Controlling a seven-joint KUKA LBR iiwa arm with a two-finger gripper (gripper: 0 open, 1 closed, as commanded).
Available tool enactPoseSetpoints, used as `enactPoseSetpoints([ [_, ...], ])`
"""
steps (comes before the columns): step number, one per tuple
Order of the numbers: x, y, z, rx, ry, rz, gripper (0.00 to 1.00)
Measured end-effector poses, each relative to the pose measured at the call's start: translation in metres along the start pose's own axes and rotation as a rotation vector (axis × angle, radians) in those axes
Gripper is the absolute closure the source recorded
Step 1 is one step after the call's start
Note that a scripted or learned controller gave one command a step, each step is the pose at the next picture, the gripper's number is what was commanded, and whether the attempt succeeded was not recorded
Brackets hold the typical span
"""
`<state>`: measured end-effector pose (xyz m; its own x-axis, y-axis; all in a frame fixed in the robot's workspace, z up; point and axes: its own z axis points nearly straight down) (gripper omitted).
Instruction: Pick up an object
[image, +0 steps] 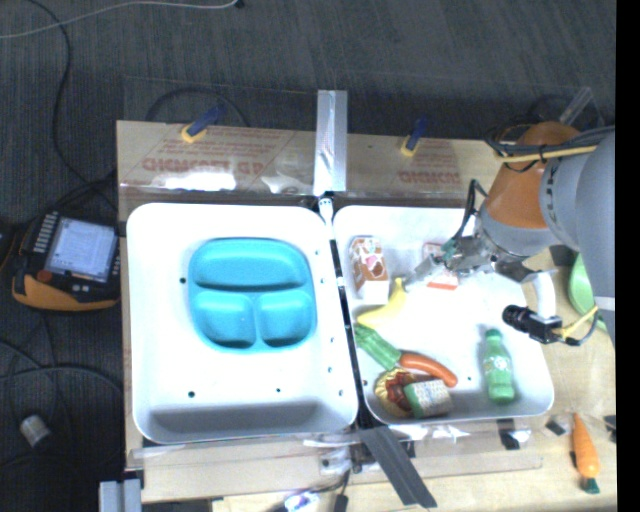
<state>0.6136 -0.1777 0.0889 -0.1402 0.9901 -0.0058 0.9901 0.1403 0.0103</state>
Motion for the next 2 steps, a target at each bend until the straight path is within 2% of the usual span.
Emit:
enactPoseSetpoints([
  [1,0.0,-0.001,-0.009,0.003,0.002,0.001,1.0],
  [2,0.086,0.02,-0.115,0.016,0.007,-0.015,1.0],
])
